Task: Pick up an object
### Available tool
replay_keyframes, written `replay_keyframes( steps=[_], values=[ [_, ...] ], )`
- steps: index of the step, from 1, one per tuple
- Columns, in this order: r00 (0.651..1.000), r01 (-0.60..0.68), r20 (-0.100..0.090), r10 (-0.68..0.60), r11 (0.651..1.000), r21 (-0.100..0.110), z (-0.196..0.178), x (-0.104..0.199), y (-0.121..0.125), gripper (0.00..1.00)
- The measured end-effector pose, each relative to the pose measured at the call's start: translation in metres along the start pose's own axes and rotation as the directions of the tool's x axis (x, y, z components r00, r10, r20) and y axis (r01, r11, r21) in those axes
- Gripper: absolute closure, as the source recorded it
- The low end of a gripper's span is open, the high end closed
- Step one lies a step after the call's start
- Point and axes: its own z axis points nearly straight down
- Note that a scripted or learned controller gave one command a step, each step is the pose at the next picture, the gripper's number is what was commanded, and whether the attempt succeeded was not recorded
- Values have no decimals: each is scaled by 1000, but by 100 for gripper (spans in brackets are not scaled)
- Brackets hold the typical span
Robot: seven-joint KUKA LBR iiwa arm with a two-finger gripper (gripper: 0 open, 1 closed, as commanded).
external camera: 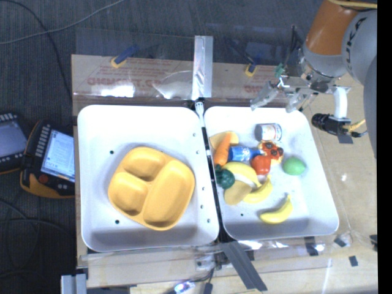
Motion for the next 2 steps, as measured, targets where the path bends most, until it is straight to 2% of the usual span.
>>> replay_keyframes(
  steps=[1, 2],
  values=[
    [979, 202, 9, -202, 979, -10, 110, -45, 4, 0],
    [993, 114, 2, -114, 993, -2, 86, -70, -1, 0]
  ],
)
